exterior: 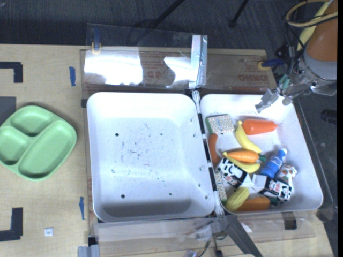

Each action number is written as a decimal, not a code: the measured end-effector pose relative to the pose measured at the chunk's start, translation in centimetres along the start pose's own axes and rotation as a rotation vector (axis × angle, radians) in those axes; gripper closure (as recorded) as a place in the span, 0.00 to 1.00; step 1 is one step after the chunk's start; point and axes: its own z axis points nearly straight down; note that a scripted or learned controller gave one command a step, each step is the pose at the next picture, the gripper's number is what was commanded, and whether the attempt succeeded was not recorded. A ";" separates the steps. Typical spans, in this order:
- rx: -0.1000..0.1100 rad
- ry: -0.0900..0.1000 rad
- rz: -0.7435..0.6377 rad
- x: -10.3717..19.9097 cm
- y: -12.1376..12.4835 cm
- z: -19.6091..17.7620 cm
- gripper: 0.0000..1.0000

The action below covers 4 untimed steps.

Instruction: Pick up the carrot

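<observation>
While the carrot [259,126] lies at the right bin's [313,182] upper middle, the gripper [274,97], fingers parted and empty, hovers at the frame's upper right.

Orange carrot [259,126]; yellow banana [246,139]; green tray [35,142].

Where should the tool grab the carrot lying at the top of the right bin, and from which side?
Probably mid-body on the carrot, from straight above. It lies flat and crosswise, its far side open; a banana crowds its near side. The tool hovers just beyond it.
</observation>
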 end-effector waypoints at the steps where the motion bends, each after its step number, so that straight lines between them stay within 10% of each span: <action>1: 0.003 0.002 -0.023 5.9 -2.7 8.5 0.00; 2: -0.004 0.001 -0.125 9.6 -8.3 12.6 0.00; 3: -0.004 0.001 -0.125 9.6 -8.3 12.6 0.00; 4: 0.001 0.003 -0.215 11.6 -10.6 2.8 0.00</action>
